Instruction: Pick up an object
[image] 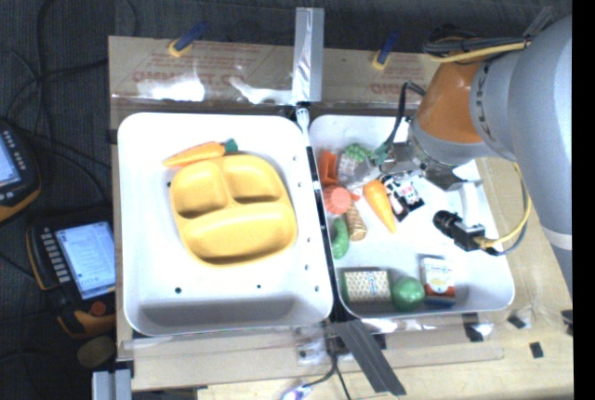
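A: Grey arm with the orange band [446,105] reaching in from the right, two-finger gripper [402,189] lowered into the right white bin [488,263]. Why there?

B: Probably because of the crowd at that bin's far left. Closest to the gripper: a small orange carrot-shaped toy [378,203], lying tilted, just left of the tip and perhaps touching it. Seems the likeliest target.

A: Held already?

B: Cannot tell. Too small and too muddled with black-and-white parts to say whether spread or closed, and nothing plainly seen clamped. Best judged as not yet picked.

A: And the neighbours?

B: Packed tight, hence the risk. A green leafy toy [356,156] just beyond the carrot, a pink round piece [338,199] to its left, a tan cork-like cylinder [355,223] nearer. Easy to nudge one while closing on another.

A: Easier pickings elsewhere?

B: Arguably. Along the near wall, more spread out: a small printed box [366,285], a green ball [407,292], a little red-and-white carton [437,279].

A: Left white bin [149,277]?

B: Well apart from the gripper. A yellow compartmented plastic tray [232,207] lying flat in it, a larger orange toy carrot [195,152] against its far-left edge.
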`<state>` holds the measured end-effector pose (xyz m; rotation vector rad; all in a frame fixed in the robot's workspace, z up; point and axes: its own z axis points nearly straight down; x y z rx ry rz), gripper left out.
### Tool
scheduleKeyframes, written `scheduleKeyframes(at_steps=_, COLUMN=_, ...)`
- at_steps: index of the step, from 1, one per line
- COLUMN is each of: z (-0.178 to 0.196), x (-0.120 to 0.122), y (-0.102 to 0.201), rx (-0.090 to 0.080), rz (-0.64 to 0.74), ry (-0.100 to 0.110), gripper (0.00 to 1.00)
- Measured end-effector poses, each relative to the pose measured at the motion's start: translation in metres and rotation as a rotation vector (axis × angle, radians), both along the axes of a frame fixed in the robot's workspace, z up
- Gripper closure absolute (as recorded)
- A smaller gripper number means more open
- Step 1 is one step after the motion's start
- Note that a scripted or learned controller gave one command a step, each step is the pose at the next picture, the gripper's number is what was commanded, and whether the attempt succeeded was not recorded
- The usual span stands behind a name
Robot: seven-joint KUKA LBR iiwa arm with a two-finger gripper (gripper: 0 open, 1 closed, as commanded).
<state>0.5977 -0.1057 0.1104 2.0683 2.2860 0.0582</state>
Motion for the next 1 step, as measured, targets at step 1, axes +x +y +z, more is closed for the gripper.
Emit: scheduleKeyframes(at_steps=1, z=0.0, x=0.0113, y=-0.0001, rx=0.018, rz=-0.176, ry=0.014, gripper=0.0)
